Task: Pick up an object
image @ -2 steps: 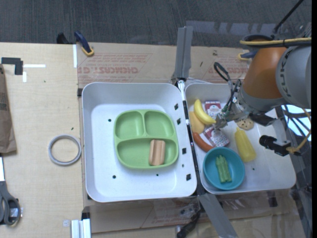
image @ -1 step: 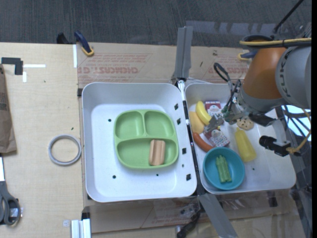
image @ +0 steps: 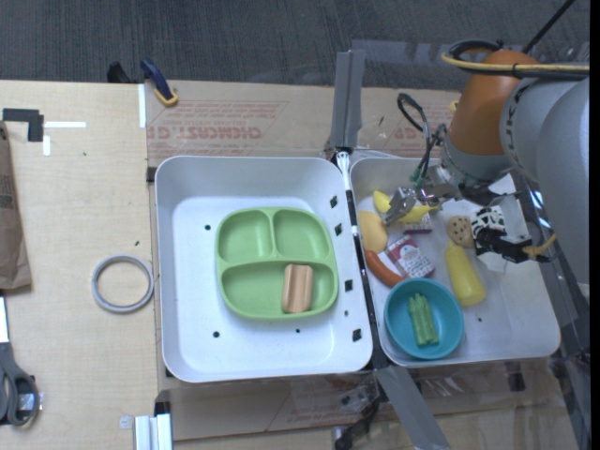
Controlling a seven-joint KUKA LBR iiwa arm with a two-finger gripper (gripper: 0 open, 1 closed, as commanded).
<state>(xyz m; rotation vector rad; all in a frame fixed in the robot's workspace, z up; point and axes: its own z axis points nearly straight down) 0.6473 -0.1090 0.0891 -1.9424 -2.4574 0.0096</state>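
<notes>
Step in hand: approach; grasp not yet confirmed. My fingers [image: 405, 204] are low in the upper left part of the right bin [image: 516, 336], right at a yellow piece [image: 382, 201] that lies against the bin's left wall; metal overlaps it from this angle, so whether they are open or clenched I cannot tell; nothing is seen lifted clear of the bin floor.

Judgement: the yellow piece is the likeliest target. The next move calls for straddling it, closing squarely, then a straight lift; it looks smooth and curved, so an off-centre pinch may squirt it out.

Crowding: pale orange lump [image: 372, 234] just below it; red sausage [image: 380, 268] and packet [image: 412, 257] lower still; cookie [image: 457, 230] and a long yellow corn-like thing [image: 465, 276] to the right; blue bowl [image: 448, 331] with a green stick [image: 424, 319] in it at the bin's lower edge. The wall leaves little room on the left side.

Elsewhere: left bin [image: 187, 326] holds a green tray [image: 246, 242] with a bun [image: 297, 289] in it; tape ring [image: 123, 282] lies on the counter [image: 75, 204], frame left.
</notes>
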